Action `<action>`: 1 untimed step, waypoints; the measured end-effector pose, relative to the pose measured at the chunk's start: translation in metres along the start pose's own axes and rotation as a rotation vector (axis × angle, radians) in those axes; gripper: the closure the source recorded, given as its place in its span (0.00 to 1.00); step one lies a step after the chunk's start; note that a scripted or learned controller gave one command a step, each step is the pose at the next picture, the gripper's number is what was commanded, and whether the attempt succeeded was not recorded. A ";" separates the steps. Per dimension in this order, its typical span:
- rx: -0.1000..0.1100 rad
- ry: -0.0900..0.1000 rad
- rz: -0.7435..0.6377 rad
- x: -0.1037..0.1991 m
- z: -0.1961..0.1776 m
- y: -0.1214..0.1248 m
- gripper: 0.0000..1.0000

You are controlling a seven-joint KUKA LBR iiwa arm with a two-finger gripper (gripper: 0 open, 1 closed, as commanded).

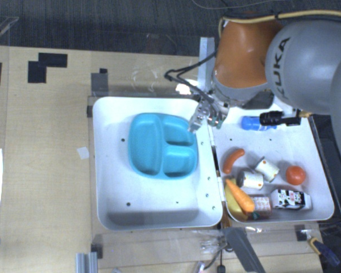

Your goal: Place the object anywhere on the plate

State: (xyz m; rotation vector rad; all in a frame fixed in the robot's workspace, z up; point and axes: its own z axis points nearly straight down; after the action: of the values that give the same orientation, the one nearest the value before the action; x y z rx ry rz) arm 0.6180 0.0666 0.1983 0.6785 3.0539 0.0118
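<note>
White bins; end effector (203, 118) over plate (161, 145) edge.

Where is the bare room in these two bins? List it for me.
Left bin: bare floor left of and below the blue plate. Right bin: a bare strip between the blue bottle and the sausage. Its lower half is crowded: carrot, cups, tomato.

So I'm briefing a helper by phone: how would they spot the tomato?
Find the right-hand shallow white bin, the one crowded with small items. Along its right side lies a small round red tomato, just above a black-and-white carton. It's the only ball-shaped red thing; the red sausage is long.
</note>
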 end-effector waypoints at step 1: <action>0.000 0.000 0.000 0.000 0.000 0.000 0.00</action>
State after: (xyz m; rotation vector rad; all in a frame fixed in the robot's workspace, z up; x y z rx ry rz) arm 0.6179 0.0665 0.1981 0.6786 3.0542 0.0112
